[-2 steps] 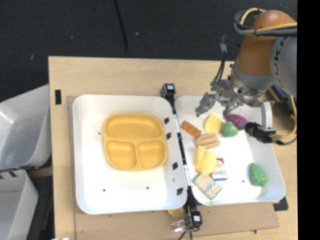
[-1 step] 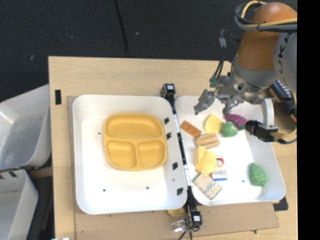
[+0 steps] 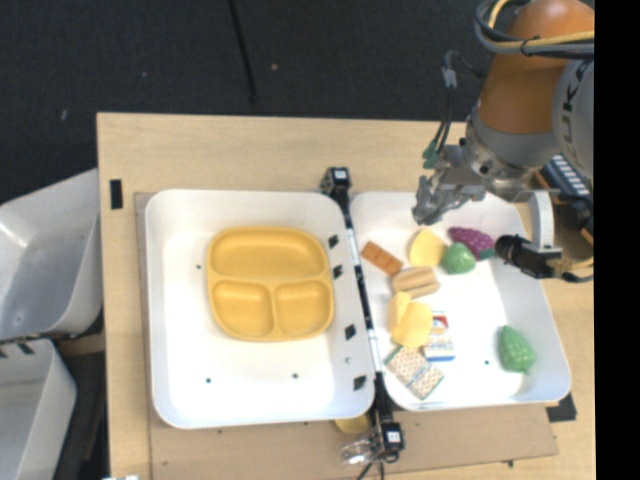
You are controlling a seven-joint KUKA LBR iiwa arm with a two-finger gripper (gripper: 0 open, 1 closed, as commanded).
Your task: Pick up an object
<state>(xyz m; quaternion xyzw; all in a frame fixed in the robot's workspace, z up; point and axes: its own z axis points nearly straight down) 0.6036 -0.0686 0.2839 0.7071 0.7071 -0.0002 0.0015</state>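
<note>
A yellow three-compartment tray (image 3: 270, 295) lies flat in the left white bin (image 3: 170, 368), toward the left side of the wooden worktop (image 3: 200, 148). Across the black divider, the right white bin (image 3: 520, 298) holds a scatter of toy food. Nearest the divider sits an orange-brown block (image 3: 381, 258), tilted. Just beside it lies a tan bread roll (image 3: 416, 282), touching a yellow wedge (image 3: 410, 320) below it. Toward the worktop's front edge, a checkered packet (image 3: 414, 372) rests in the bin's front left corner, with a small printed card (image 3: 438, 339) just above it. Another yellow piece (image 3: 426, 248) lies near the bin's back, a green round fruit (image 3: 459, 259) touching its right side, and a purple grape bunch (image 3: 471, 238) just behind that. A green leafy piece (image 3: 516, 349) sits apart, near the bin's right wall. The grey pincer (image 3: 432, 208) hangs above the bin's back edge, just over the yellow piece, nothing seen between its fingers; whether they are parted cannot be told.
</note>
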